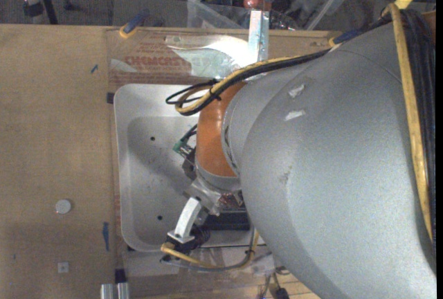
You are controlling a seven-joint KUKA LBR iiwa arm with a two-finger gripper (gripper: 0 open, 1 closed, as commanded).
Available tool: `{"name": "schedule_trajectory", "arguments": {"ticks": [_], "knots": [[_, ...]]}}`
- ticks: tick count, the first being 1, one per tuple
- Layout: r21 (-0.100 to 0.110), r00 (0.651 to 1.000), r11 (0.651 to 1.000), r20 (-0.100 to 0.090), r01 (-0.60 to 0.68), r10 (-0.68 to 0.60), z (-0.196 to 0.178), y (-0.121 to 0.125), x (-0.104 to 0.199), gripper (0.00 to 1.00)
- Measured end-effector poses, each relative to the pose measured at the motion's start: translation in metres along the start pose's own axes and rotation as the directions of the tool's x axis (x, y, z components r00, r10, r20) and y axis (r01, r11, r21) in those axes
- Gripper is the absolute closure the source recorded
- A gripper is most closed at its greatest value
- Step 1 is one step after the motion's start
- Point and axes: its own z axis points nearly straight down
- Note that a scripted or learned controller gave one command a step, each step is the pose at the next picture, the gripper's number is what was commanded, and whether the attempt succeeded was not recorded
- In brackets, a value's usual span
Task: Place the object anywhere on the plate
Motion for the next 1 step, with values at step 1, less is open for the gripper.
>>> {"name": "schedule_trajectory", "arguments": {"ticks": [1], "knots": [[-0.003, 0.994, 0.994, -0.003, -0.108, 0.108, -0.1483, -0.0186, 0.0271, 1.0]]}}
